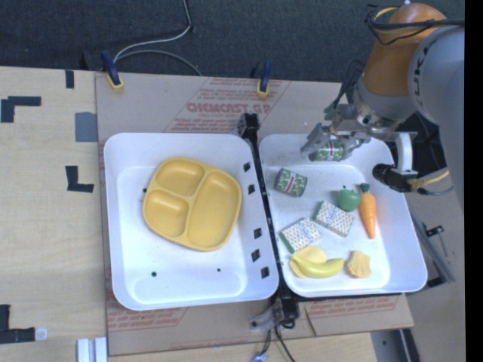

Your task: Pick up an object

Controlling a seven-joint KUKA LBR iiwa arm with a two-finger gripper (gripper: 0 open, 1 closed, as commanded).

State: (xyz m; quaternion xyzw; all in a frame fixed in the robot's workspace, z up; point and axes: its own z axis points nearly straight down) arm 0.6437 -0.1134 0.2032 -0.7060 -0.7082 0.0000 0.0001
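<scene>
The claw point(330, 143) sits at the right bin's far edge, apparently closed around a small green can point(330, 152) (light, rigid, probably slick); gripping across its curved sides seems safest.

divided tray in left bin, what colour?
Yellow tray, plain, no pattern; seen clearly in the camera view.

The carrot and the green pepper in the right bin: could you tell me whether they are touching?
Touching. The camera view shows the carrot lying against the green pepper's right side, with no white bin floor visible between them.
</scene>
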